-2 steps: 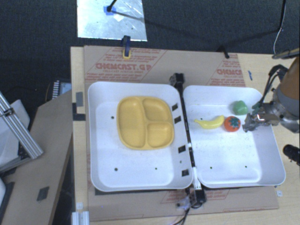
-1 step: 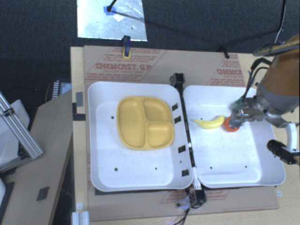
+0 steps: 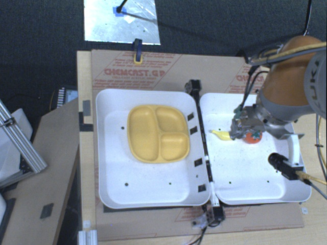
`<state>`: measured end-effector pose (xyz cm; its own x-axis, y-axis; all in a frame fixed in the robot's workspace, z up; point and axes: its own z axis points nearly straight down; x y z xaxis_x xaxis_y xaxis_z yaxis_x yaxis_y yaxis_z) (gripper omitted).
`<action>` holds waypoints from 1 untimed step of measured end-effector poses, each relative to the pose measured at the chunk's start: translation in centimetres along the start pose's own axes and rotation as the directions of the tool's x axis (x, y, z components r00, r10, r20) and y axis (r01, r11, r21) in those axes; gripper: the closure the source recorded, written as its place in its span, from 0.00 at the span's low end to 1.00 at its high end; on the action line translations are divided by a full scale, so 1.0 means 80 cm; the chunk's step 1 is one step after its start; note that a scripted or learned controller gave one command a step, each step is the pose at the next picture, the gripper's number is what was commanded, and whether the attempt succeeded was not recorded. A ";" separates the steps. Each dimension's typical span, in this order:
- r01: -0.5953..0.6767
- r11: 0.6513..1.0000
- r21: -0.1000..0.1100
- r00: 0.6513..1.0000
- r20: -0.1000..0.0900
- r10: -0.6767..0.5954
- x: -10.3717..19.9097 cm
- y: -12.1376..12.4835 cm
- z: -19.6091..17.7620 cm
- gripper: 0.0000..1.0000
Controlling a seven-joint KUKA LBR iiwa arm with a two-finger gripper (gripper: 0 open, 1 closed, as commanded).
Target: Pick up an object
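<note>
We're over the right-hand shallow white bin point(image 3: 245, 180), and the grey metal gripper point(image 3: 238, 131) is low in its upper half, tucked between two candidates. On its left, touching or just beside it, lies a small yellow curved piece shaped like a banana point(image 3: 220, 135). On its right, close against the gripper body, sits a small orange-red round object point(image 3: 253, 137), partly hidden by the wrist.

Is the gripper open or closed? I cannot tell from this angle, because its own metal blocks the view. Nothing is plainly seen clamped there, so I make no claim of a hold.

Across the divider, the left-hand shallow white bin point(image 3: 112, 182) carries a yellow plastic plate with three compartments point(image 3: 157, 133), well apart from the action.

Now the risks, as I judge them. The gripper sits between two things rather than squarely over one. A close here could catch only the end of the yellow piece and flick it away. It could also nudge the round one, which looks likely to roll across the smooth bin floor. A thin piece lying flat may also slip out underneath and leave the lift empty.
</note>
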<state>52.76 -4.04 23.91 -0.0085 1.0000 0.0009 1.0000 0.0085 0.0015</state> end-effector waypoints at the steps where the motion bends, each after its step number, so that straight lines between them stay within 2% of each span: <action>1: 0.001 1.000 0.000 1.000 0.000 -0.001 0.056 0.015 0.012 1.00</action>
<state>53.93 0.48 22.96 -0.0090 1.0000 0.0012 1.0000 0.0090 0.0016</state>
